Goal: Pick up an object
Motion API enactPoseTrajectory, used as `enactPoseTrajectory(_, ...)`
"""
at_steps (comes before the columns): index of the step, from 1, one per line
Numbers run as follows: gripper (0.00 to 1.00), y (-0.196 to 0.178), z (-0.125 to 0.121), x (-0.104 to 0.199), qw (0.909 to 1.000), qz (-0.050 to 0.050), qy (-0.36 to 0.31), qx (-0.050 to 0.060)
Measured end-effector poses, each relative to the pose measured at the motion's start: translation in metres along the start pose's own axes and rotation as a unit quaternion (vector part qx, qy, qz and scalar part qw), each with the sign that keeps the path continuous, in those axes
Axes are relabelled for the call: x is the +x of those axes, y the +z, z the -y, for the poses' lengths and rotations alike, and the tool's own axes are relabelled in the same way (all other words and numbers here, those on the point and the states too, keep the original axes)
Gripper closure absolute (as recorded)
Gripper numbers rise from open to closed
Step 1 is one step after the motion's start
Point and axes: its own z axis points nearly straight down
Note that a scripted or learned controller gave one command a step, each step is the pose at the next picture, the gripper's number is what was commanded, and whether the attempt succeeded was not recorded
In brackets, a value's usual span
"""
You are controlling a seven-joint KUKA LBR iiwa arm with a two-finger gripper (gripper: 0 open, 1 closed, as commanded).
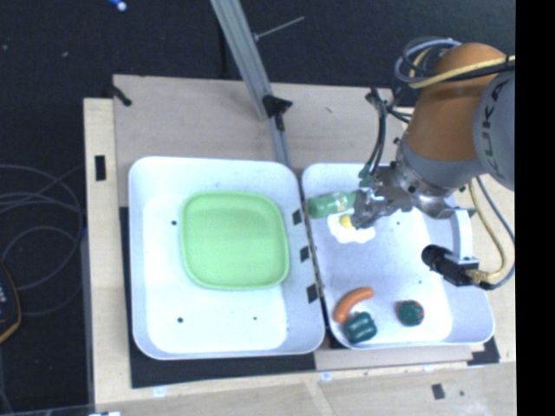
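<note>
My gripper [364,212] hangs low over the upper left part of the right bin [451,323]. Directly under its tip lies a white fried-egg toy with a yellow yolk [349,230]. A pale green bottle-like object [328,204] lies just left of the gripper, against the bin's left wall. Near the bin's front sit an orange sausage [354,302], a dark green block [360,327] and a round green-and-red piece [410,313]. Nothing shows between the fingers.
The left bin [156,319] holds a light green square plate [234,239]. A grey metal pole [247,50] slants down to the divider between the bins. A black fitting with cables [451,267] hangs over the right bin's right side.
</note>
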Motion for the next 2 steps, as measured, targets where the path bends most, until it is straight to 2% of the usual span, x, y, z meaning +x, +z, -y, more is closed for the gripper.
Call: enactPoseTrajectory(2, 1.0, 0.017, 0.007, 0.1, 1.0, 0.0, 0.001, 0.001)
